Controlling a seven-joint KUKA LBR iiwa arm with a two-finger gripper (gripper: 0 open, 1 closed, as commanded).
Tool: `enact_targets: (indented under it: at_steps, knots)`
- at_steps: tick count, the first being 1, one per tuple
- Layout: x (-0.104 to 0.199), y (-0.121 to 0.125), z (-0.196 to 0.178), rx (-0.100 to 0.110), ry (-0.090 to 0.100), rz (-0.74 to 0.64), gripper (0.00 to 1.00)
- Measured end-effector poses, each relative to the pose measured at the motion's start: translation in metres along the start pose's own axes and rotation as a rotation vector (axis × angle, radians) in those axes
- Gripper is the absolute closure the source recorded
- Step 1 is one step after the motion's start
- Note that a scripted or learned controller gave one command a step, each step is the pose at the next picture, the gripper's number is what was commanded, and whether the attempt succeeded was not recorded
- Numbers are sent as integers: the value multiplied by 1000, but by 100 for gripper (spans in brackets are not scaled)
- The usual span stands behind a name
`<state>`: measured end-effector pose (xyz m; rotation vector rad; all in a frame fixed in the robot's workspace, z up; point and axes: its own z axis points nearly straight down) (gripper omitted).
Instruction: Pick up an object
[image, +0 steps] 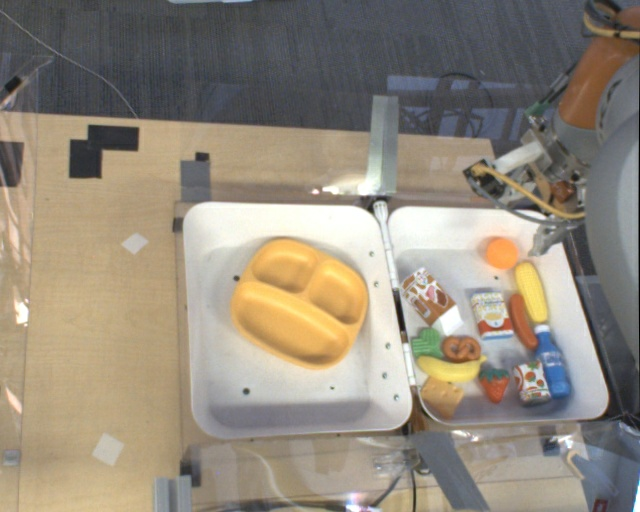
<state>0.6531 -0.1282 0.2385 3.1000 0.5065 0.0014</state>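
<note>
Your yellow plate (300, 300) sits mid left bin (200, 300), likely too broad to grip. Along the right bin's (440, 235) right wall, corn (530, 288), sausage (522, 320) and bottle (553, 365) touch, so a grab may snag two. The tool (548, 238) hangs over its far right corner near the orange ball (502, 252); released or clenched, you cannot tell.

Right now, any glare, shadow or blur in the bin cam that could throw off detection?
Camera view: glare hotspot at the foot of the metal post behind the bins; soft shadow under the yellow plate in the left bin; right bin items sharp; the arm at the right edge looks soft, out of focus.
</note>
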Motion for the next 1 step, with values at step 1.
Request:
enact_targets:
  at_steps: [1]
  knots:
    - [-53, -43, 133, -1, 11, 117, 0]
